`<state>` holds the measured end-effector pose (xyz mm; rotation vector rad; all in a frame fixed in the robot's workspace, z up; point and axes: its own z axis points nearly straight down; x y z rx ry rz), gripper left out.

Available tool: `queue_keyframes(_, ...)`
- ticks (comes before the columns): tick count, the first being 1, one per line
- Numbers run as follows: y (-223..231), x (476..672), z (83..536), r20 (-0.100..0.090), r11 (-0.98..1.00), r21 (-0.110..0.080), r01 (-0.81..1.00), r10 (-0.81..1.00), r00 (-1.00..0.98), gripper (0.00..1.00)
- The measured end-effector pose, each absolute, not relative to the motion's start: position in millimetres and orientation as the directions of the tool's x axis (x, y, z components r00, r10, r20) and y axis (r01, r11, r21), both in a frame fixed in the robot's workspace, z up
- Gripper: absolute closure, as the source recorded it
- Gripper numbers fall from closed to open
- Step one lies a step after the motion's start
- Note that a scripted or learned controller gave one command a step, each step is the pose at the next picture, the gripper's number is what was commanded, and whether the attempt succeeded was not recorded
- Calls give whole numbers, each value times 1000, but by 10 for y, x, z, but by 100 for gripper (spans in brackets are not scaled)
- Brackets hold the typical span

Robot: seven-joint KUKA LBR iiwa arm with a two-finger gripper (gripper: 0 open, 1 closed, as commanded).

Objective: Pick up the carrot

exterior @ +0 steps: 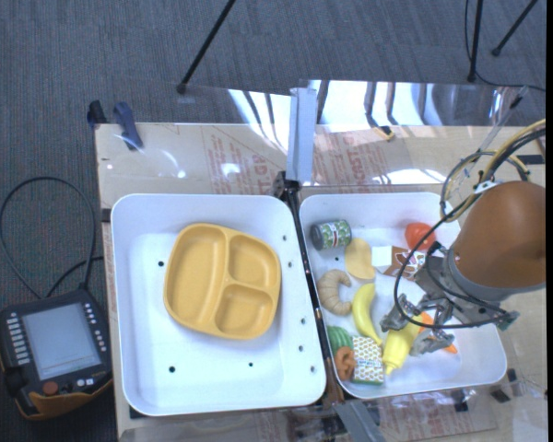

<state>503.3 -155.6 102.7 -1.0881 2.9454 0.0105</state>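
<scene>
dark grey carpet all round, with a couple of black tripod legs (214, 33) crossing the top and a grey handheld control pendant with a screen (53, 346) lying on the floor at the left. the pale wooden bench (203, 159) carries two shallow white bins side by side. the left white bin (138, 219) has a yellow plastic divided plate (223, 281) sitting in the middle of it.

the right white bin (479, 376) is the crowded one: a small green tin can (331, 235) on its side near the top left, a tan croissant-shaped pastry (334, 290), a pale yellow chip-like slice (359, 260), a yellow banana (364, 309), a yellow squeeze bottle (396, 348), a little printed packet (368, 360), something green (340, 337) at the bin's left wall and a red tomato-like thing (419, 235) near the top.

the grey arm with its big orange band (498, 233) comes in from the right, and its jaws (426, 324) are down in the right bin, just beside the yellow bottle. the small orange carrot (430, 320) shows as bits of orange right at the fingers, mostly hidden by them. honestly can't tell if the jaws are open or closed, or if the carrot is actually between them.
</scene>
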Motion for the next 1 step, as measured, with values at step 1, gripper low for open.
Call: queue_keyframes(1,-1933,4996,2083,-5,707,-4,-707,-707,-707,100)
